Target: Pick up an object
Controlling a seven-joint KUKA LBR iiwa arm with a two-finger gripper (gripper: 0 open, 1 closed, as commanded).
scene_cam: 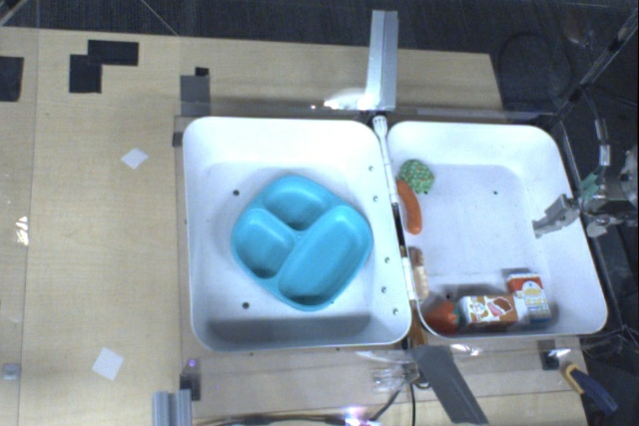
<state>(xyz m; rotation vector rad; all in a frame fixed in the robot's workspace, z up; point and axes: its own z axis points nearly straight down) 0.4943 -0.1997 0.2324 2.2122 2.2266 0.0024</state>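
The right bin [481, 214] holds several small items. A green bumpy piece [416, 177] and an orange-red sausage-shaped piece [409, 207] lie along its left wall. At its front edge are a red round piece [440, 315], a labelled packet lying flat [489, 310] and a small red-and-white carton [528, 291]. A small brown item [417, 262] rests by the left wall. My gripper [549, 217] hangs at the bin's right wall, well apart from all of these items, with nothing seen between its fingers.
A blue divided plate [302, 240] lies in the middle of the left bin [205, 214]. A metal post [383, 60] rises behind the divider between the bins. Cables run along the bench at the right.
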